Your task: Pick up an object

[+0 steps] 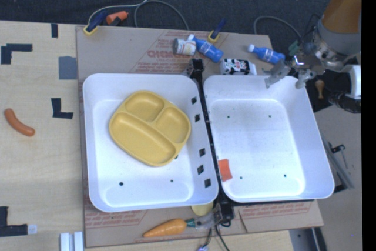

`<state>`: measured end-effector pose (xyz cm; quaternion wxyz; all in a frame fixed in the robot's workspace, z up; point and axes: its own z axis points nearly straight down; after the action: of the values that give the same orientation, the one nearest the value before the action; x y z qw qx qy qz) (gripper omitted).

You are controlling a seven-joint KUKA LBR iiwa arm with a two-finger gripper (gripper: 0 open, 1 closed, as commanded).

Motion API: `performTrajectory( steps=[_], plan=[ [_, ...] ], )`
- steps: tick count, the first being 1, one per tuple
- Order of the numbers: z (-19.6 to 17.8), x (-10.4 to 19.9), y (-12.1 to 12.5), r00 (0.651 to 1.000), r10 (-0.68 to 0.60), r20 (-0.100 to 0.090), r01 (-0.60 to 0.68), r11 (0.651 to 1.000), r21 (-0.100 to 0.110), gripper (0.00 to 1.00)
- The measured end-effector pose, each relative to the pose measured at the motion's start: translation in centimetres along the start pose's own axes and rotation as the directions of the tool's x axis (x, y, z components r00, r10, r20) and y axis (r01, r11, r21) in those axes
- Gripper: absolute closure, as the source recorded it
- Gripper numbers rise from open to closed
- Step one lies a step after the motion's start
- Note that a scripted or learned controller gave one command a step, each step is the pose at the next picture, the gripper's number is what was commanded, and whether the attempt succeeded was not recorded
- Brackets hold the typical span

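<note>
Red printing on the cardboard sheet (154,56) is too blurred to read.

Glossy yellow plastic plate (150,126) in smooth white plastic bin (97,97) on matt cardboard (147,56)

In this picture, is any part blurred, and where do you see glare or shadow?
Camera view: mostly sharp, but the gripper and arm at upper right look softly blurred; light is even, the white bins bright without harsh glare; the yellow plate casts only a faint shadow.
</note>
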<state>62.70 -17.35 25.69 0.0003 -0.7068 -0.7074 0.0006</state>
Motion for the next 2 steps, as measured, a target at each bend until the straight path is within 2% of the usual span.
performTrajectory(
  steps=[1,2],
  plan=[
    [16.3,5.6,-1.7,1.0,-0.001,-0.001,0.001,1.0,-0.001,0.0],
    [17.1,8.0,0.3,1.0,-0.002,0.002,0.002,1.0,-0.002,0.0]
  ],
)
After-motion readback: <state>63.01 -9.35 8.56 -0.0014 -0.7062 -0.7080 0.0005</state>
